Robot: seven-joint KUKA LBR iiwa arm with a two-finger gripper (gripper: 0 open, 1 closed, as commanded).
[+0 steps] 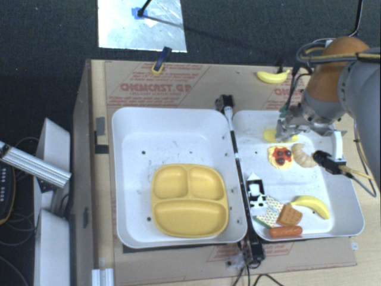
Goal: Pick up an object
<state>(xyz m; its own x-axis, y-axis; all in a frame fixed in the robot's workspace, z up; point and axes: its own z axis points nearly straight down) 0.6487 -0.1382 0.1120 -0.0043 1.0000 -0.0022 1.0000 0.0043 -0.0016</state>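
Gripper [287,130], grip state unclear, touches a flat yellow piece [271,136].

Two bins are set side by side on a bench [178,82]. In the left bin [137,136] a divided plate [190,199] is placed toward the near side. In the right bin [345,210] a small pizza [281,157] is found beside a pastry [302,155]; nearer the front a banana [312,205], a cracker [289,215] and a sausage [286,232] are gathered. Behind the right bin a second banana [272,75] is laid on the bench
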